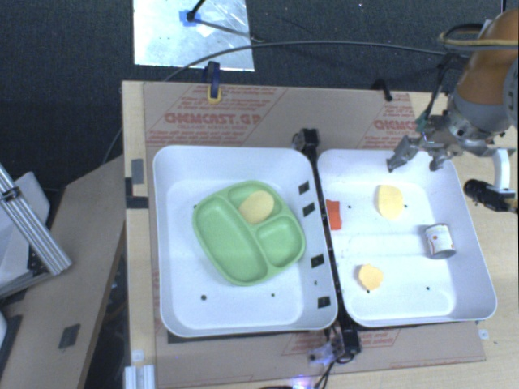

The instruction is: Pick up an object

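The tool hung over the far right corner of the right bin, its 2 fingers spread apart with nothing between them. The arm, grey with an orange band, came in from the right above it.

Taking the right bin as the landmark: 4 things lay inside it. A pale yellow piece sat in its far half, near the middle and just below the tool, apart from the fingers. A small can lay on its side toward the bin's right wall, nearer the camera than the yellow piece. A smaller yellow-orange piece rested in the near half, left of centre. A small orange block lay close against the bin's left wall.

Touching the right bin's left side stood the left bin, joined along a dark seam with black clips. In it lay a green tray with 3 compartments, tilted, and a yellow lump sat in the tray's far compartment.

Both bins stood on a brown board with red print, which lay on the bench. Beyond the board's far edge lay a shiny sheet on dark carpet.
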Action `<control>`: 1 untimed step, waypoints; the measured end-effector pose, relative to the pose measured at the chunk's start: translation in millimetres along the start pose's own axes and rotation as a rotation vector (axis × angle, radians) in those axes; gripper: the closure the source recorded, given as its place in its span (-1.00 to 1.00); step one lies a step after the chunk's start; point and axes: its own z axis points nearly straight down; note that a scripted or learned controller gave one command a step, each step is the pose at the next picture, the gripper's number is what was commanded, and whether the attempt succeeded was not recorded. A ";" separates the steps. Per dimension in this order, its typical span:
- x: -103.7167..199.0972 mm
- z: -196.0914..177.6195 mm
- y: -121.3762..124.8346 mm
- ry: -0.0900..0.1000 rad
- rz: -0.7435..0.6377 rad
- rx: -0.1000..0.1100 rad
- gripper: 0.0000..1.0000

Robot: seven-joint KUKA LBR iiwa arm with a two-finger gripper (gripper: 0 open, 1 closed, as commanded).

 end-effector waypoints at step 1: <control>0.4 -8.6 2.9 -0.002 -0.003 -0.013 -1.00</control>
